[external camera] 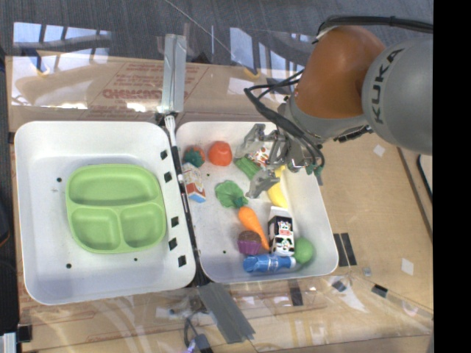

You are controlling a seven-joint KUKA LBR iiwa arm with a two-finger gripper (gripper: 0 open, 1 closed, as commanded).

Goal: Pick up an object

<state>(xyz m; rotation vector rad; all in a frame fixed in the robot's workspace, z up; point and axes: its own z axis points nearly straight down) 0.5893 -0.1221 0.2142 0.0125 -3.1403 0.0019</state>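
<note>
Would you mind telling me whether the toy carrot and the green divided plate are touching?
Apart. The camera view shows the carrot lying in the right bin, while the green divided plate sits in the left bin, with both bin walls between them.

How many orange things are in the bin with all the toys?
2: an orange ball near the bin's far edge, and a carrot in the middle. The gripper may hide more.

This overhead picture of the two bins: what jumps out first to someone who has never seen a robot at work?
The big grey arm with its orange band reaches in from the right, its gripper low over the right bin, crowded with toy food. A green divided tray lies alone in the left bin.
</note>
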